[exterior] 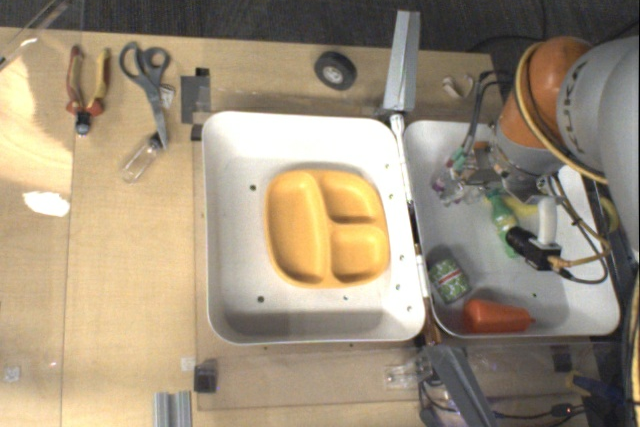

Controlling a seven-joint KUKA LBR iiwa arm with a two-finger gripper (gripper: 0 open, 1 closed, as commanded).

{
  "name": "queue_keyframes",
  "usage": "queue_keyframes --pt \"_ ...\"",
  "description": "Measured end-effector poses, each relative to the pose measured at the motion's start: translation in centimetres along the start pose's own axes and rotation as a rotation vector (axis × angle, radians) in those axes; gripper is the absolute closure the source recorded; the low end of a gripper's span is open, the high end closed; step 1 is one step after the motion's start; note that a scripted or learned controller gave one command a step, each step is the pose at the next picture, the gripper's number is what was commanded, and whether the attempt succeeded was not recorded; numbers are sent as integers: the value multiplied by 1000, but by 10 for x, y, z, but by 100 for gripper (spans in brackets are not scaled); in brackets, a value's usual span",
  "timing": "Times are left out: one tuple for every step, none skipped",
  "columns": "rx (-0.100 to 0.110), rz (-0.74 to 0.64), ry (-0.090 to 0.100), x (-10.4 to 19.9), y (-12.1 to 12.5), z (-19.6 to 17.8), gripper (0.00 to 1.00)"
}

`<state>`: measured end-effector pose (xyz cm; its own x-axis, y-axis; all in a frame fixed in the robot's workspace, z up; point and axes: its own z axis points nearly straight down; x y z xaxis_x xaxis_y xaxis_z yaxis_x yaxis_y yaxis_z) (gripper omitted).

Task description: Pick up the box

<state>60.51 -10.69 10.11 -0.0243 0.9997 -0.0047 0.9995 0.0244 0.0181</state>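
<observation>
One small green printed box point(448, 278) lies flat near the lower left of the right white plastic bin point(440, 147), not yet lifted. The pincer point(462, 177) hangs well above it among wires; I cannot tell its state. A glossy yellow compartmented tray point(327, 225) sits in the left bin point(230, 215).

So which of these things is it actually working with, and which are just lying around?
For the job: the claw, over the right bin; the small green box in that bin, likely the target.

Lying about: yellow tray, orange-red block, scissors, pliers, tape roll.
</observation>
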Motion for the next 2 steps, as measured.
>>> queue_keyframes --pt "10 -67 5 51 -35 -86 100" --pt "11 -66 5 50 -35 -86 0"
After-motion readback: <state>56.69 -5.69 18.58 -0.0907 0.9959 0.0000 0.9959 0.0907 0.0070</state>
